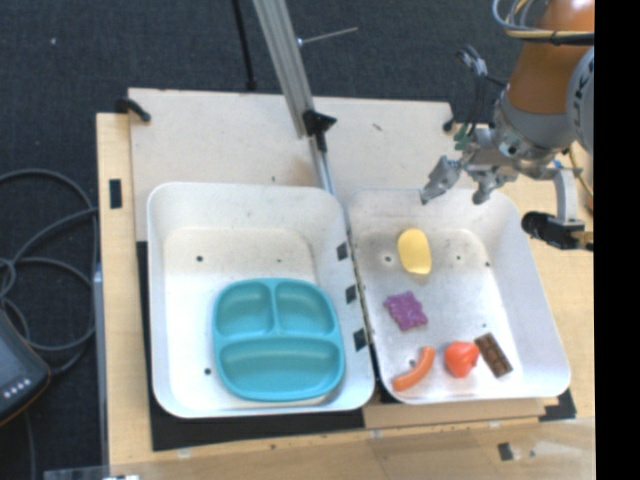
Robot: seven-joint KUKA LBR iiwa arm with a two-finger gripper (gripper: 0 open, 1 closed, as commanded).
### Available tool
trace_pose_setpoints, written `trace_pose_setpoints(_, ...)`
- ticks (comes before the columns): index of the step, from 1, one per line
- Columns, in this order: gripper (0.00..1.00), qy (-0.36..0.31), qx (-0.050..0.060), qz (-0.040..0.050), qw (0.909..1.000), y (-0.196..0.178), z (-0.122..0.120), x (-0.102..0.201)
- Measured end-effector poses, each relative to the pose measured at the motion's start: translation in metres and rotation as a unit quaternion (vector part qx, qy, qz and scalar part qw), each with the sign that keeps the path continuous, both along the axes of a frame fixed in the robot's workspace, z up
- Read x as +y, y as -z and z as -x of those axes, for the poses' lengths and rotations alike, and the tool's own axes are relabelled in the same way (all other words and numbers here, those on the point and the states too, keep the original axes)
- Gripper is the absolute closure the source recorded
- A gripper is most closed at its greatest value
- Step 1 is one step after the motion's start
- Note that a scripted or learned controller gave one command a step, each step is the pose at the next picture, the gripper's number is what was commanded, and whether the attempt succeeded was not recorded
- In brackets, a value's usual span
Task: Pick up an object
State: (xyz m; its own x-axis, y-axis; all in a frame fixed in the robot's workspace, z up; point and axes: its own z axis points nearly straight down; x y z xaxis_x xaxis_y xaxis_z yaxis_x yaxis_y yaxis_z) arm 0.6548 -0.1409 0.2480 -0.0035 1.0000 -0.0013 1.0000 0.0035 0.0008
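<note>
Objects lie in the right bin (535,298): near, a carrot (414,369), tomato (460,359) and brown block (493,355); farther, a purple piece (406,311) and yellow lemon (414,251). Above the far rim, the hand (459,187) seems spread open, holding nothing.

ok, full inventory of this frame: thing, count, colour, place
bins: 2, white, side by side on the bench
divided tray: 1, teal, left bin, near front
lemon-shaped item: 1, yellow, right bin, toward the back
knobbly item: 1, purple, right bin, centre
carrot-like item: 1, orange, right bin, front
rounded item: 1, red-orange, right bin, front, right of the carrot-like item
small bar: 1, brown, right bin, front right
metal post: 1, silver, slanting down to the seam between the bins
arm: 1, grey with orange band, from the right
gripper: 1, jaws open, nothing between them, over the right bin's back rim
</note>
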Motion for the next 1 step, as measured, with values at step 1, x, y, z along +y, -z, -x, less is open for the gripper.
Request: trace_pose_setpoints(1, 0.00, 0.000, 0.000, 0.0005, 1.0000, -0.0001, 0.0001, -0.0004)
